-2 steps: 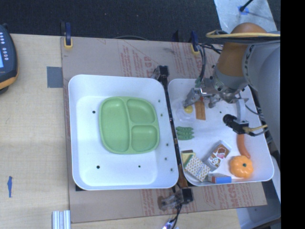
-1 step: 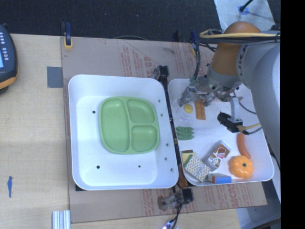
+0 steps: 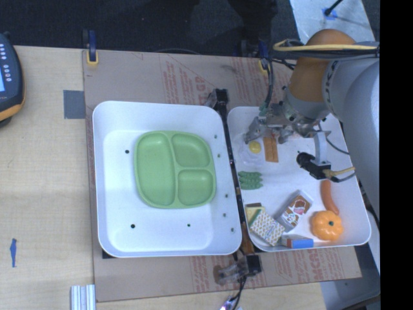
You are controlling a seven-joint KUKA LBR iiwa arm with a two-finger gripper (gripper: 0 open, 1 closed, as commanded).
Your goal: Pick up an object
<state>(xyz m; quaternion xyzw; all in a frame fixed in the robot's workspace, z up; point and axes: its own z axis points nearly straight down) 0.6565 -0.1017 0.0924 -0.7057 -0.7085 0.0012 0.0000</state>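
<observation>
My gripper [image 3: 271, 133] hangs over the far left part of the right bin [image 3: 352, 192]. Just below it lies a brown flat stick [image 3: 271, 151], and a small yellow piece [image 3: 255, 148] sits beside that stick on its left. Whether the gripper touches either of them cannot be made out. Further toward the front of the bin are a green bumpy item [image 3: 250, 179], an orange sausage shape [image 3: 330, 197], an orange pumpkin [image 3: 326, 226], a small printed box [image 3: 295, 212], a checkered packet [image 3: 266, 228] and a blue-and-orange piece [image 3: 297, 242].
The left bin [image 3: 110, 173] holds a green divided plate [image 3: 174, 169]. The arm's grey body [image 3: 355, 108] covers the right bin's far right corner. A handheld controller [image 3: 10, 76] lies at the bench's left edge.
</observation>
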